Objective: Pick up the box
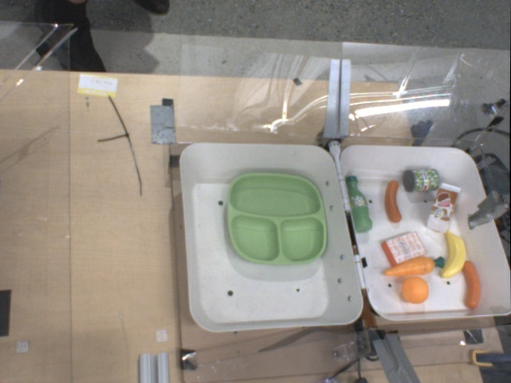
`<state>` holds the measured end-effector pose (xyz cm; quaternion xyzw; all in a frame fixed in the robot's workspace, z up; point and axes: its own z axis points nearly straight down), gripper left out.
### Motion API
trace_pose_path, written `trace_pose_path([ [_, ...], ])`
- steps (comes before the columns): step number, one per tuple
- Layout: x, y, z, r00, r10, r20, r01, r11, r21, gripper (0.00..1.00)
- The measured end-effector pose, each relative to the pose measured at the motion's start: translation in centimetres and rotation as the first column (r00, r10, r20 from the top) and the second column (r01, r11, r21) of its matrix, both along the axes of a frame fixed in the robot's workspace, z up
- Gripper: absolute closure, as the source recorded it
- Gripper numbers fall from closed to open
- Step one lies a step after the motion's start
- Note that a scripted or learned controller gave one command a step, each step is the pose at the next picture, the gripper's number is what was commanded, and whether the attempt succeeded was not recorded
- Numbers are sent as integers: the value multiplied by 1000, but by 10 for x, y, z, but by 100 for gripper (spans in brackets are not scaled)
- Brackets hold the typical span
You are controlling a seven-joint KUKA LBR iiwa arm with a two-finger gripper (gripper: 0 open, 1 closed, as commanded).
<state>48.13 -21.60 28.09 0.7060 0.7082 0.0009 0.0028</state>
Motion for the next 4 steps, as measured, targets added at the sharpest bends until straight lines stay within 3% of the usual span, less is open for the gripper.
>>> trace_pose_path([
  [1, -23, -23, -123, 978, -210, -4, 210, 978, 1, 0],
  [2, 109, 15, -99, 974, -226, 0, 226, 974, 2, 0],
  [3, 51, 56, -174, 987, -161, -3, 161, 987, 2, 0],
  [4, 34, 95, -190, 996, -94, -3, 94, 996, 3, 0],
])
